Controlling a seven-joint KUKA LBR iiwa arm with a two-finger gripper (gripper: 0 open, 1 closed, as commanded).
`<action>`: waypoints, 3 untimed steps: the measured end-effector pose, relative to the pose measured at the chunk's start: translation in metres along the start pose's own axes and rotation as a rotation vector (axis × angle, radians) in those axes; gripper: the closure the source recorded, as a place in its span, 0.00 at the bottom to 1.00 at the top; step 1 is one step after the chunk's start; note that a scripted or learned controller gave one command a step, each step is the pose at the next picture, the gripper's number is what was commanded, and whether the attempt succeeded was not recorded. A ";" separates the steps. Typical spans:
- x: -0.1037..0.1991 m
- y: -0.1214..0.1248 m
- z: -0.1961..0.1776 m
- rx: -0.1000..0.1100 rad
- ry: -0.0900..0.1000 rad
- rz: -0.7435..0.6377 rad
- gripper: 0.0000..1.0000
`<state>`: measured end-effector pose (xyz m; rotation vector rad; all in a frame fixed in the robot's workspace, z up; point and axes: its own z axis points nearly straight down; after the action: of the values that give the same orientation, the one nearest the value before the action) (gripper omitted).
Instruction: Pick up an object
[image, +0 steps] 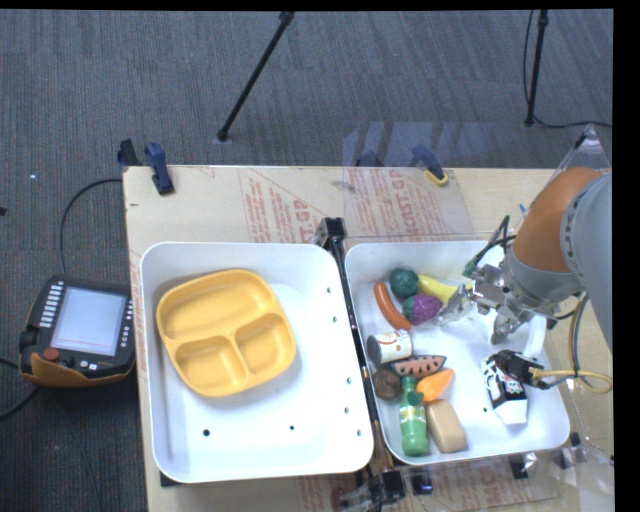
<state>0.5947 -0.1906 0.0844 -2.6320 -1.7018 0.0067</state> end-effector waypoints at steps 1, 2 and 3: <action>0.075 -0.005 -0.003 -0.004 0.003 0.225 0.00; 0.111 -0.016 -0.002 -0.004 0.001 0.516 0.00; 0.101 -0.024 -0.001 0.001 0.000 0.794 0.00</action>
<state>0.6148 -0.0884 0.0858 -3.0864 -0.5528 0.0124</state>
